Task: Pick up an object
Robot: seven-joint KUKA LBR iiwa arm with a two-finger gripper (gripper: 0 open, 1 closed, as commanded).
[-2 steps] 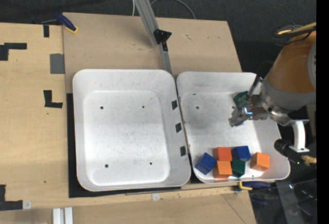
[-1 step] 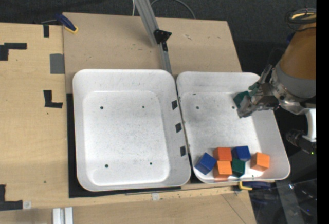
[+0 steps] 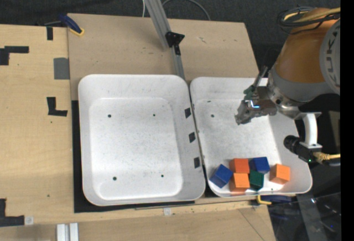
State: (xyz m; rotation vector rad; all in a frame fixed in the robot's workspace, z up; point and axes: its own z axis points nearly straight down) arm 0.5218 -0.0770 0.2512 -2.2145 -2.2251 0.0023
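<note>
1. Six small blocks lie clustered along the near edge of the right bin (image 3: 221,88).
2. Blue block (image 3: 221,174): leftmost, rotated.
3. Orange blocks (image 3: 240,173): stacked centrally.
4. Blue (image 3: 259,164) and green (image 3: 256,179): adjacent.
5. Orange block (image 3: 280,173): rightmost.

The two-finger gripper (image 3: 243,117) hangs above bare floor of the right shallow white bin (image 3: 221,124). Toward the bin's near wall, well apart from it, small coloured cubes (image 3: 249,173) crowd together. The raised rims between the bins lie to its left.
</note>
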